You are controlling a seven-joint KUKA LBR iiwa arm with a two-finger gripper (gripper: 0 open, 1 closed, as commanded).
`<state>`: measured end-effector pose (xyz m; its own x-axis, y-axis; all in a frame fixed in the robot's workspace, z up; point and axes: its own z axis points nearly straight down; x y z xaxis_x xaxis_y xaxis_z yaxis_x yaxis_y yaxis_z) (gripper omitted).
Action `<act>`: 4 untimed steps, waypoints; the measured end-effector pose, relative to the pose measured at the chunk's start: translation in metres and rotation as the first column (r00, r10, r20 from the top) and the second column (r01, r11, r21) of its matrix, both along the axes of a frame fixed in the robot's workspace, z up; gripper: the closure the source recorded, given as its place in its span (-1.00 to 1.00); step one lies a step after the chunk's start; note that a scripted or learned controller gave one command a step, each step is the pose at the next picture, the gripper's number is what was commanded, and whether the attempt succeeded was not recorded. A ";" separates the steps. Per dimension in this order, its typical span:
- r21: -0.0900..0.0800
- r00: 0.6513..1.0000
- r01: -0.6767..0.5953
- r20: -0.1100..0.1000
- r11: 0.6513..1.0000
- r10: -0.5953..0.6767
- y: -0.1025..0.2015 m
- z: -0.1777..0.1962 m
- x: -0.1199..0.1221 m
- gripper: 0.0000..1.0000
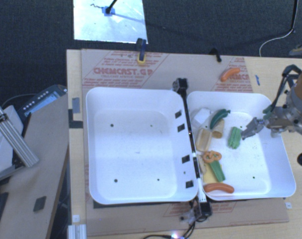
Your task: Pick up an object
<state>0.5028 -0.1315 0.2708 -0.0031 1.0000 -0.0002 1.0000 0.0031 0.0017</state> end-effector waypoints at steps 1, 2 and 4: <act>-0.001 1.000 -0.003 0.004 1.000 0.003 0.000 0.011 0.001 1.00; 0.001 1.000 -0.008 0.006 1.000 0.008 0.051 0.025 0.060 1.00; -0.002 1.000 -0.003 0.013 1.000 0.003 0.074 0.151 0.097 1.00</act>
